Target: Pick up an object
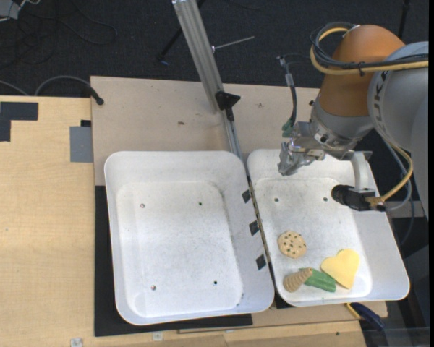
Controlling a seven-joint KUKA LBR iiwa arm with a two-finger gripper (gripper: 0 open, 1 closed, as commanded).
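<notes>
Lying in the near right part of the right bin (380, 230), the objects form a small group. The green piece (321, 281) is a long, narrow shape whose long axis runs from upper left to lower right, and its left end touches the tan ridged piece (297, 280). That tan piece is stubby and ribbed, with its long axis tilted up toward the right. The round cookie (292, 244), pale brown with dark specks, sits just above these two and apart from them. The yellow heart (341, 267) lies just right of the green piece, its point aimed down and to the right.

The gripper (292, 161) hangs over the far left corner of the right bin, well apart from all four objects, with nothing between its fingers; whether the fingers are spread or closed I cannot tell. The orange band (354, 71) shows above the wrist, with cables looped around it.

The left bin (123, 194) is white with dark specks. Both bins rest on a tan board (152, 114), beside a pale wooden table (36, 230). A slanted metal bar (202, 56) rises behind the bins over a dark floor (94, 27) with cables.
</notes>
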